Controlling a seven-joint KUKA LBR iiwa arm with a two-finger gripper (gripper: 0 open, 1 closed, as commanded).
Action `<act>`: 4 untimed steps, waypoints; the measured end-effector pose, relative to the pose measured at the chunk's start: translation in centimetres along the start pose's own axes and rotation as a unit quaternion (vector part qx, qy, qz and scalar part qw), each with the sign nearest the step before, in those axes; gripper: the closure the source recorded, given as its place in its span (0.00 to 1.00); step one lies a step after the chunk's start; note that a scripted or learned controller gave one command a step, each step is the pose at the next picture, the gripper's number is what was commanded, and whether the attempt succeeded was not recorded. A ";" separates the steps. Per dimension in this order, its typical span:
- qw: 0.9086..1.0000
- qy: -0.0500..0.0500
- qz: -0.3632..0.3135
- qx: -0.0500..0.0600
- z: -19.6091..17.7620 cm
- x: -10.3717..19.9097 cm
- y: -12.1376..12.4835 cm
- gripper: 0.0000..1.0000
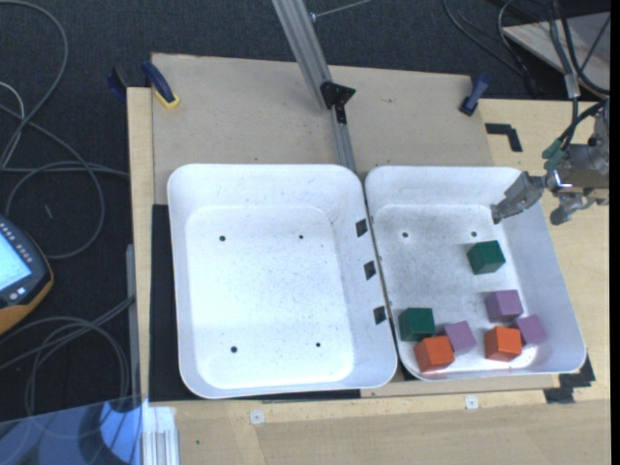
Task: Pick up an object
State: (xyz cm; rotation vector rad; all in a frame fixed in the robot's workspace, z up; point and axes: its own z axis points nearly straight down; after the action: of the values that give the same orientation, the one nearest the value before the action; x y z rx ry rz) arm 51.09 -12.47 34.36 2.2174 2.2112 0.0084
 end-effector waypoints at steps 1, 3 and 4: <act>1.000 0.000 -0.001 0.001 -3.7 -2.2 3.6 0.00; 1.000 0.001 -0.002 0.003 -5.4 -1.0 3.4 0.00; 1.000 0.001 -0.003 0.002 -9.6 0.5 3.8 0.00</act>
State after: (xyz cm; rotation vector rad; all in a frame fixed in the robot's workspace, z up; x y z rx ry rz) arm 54.75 -11.99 44.02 2.2142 2.2206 0.0067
